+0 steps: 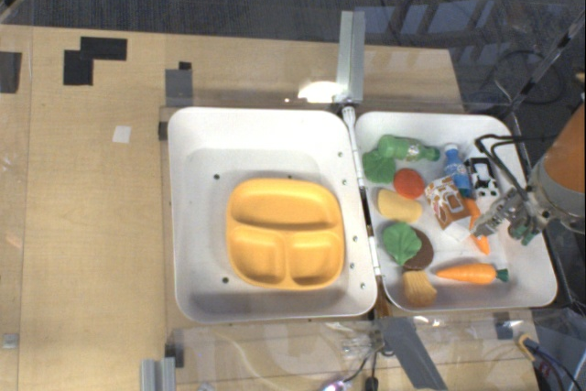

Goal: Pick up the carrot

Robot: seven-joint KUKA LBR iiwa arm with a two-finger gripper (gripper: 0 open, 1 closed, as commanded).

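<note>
Two white bins are set side by side on the bench. The left bin is occupied by a yellow compartment tray, lying flat near its middle. In the right bin a heap of toy food is gathered: a green bottle at the upper left, a red tomato below it, a yellow block, a green leaf on a brown disc, a small printed carton and a blue bottle. The carrot — orange, with a green stub at its right end — is laid flat along the bin's near edge, apart from the heap. The gripper is seen above the bin's right side, up and to the right of the carrot, not touching it. How far it is opened cannot be told — its tip is blurred against the clutter.
</note>
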